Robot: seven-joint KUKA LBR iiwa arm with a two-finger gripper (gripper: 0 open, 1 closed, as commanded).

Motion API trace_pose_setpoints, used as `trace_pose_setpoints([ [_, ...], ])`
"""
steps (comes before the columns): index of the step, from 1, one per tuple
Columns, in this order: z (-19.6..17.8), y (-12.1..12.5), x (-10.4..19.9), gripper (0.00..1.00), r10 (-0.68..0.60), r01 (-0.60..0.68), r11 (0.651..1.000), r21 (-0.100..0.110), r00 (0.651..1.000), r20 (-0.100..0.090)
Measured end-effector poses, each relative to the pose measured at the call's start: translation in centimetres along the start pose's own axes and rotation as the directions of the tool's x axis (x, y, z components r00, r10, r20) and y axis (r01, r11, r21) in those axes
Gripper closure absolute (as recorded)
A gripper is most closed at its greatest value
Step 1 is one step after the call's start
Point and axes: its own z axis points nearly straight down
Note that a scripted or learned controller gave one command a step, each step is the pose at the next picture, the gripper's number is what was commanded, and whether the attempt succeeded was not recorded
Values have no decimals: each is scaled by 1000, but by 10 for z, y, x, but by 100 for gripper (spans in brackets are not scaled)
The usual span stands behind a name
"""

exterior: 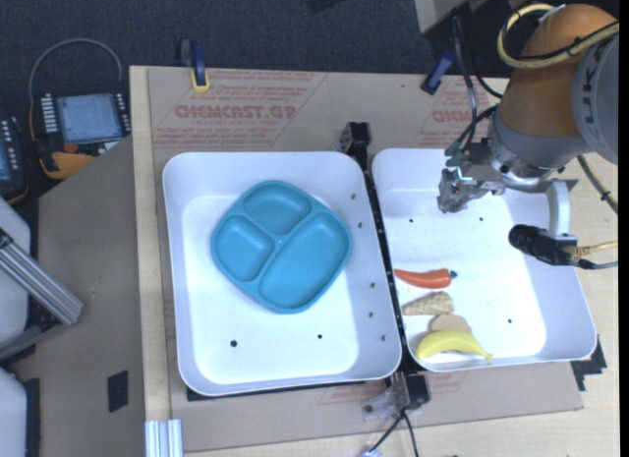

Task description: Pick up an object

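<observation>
The two-finger gripper (454, 197) hangs over the upper part of the right white bin (550, 342); whether it is spread or closed I cannot tell. Near that bin's lower left lie a slim red-orange plastic chilli (424, 276), a pale wedge-shaped piece (428, 304) and a curved yellow toy banana (452, 346). The banana is likely light, stiff and smooth, best pinched across its narrow middle.

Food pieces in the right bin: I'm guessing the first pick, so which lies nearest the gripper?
The red pepper; it lies above the other pieces, closest to the gripper.
</observation>
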Motion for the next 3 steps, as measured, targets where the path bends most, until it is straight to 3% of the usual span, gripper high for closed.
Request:
trace_pose_setpoints([
  [2, -12, -29, 115, 100, -1, 1, 1000, 0, 1000, -1],
  [3, -20, -34, 158, 100, 1, -1, 1000, -4, 1000, 1],
])
